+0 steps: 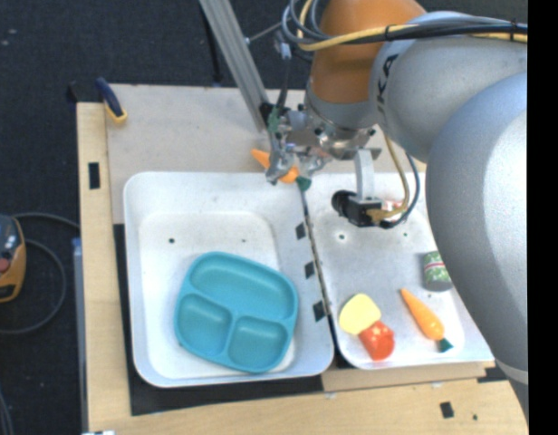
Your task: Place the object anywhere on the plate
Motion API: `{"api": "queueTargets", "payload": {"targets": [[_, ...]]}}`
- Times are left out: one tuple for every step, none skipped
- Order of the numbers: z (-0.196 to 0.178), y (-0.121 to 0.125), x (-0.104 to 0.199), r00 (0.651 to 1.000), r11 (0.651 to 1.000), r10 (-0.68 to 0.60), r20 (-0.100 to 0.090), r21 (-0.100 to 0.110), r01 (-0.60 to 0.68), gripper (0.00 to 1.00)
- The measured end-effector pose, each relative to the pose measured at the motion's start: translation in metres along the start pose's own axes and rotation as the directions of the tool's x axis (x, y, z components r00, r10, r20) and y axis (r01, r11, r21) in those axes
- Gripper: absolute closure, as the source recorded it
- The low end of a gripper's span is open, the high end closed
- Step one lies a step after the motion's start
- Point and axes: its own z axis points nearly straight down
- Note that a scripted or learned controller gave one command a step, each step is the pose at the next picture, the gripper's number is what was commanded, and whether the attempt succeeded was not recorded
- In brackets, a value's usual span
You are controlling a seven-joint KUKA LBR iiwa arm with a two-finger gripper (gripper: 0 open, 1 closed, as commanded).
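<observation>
The big grey arm [460, 152] with its glossy orange band leans in over the pale counter [170, 125], above two shallow white bins: the left bin [148, 216] carries the smooth teal plate [235, 310], three moulded compartments, nothing on it, so the placing looks not yet done. Right bin [388, 252]: a tapered orange carrot [423, 315], a yellow rounded piece [359, 314] touching a red one [378, 341], a small dull green item [435, 270]. The end effector [283, 166] hovers at the left bin's far rim with something orange [264, 159] at its tip, grip uncertain.
</observation>
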Motion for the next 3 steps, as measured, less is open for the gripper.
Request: {"api": "queueTargets", "payload": {"targets": [[0.014,0.011,0.055,1.000,1.000,-0.001,-0.001,0.000,0.001,1.00],[0.020,0.020,0.108,1.000,1.000,-0.002,-0.001,0.000,0.002,1.00],[0.020,0.020,0.105,1.000,1.000,0.002,0.000,0.001,-0.002,0.00]]}}
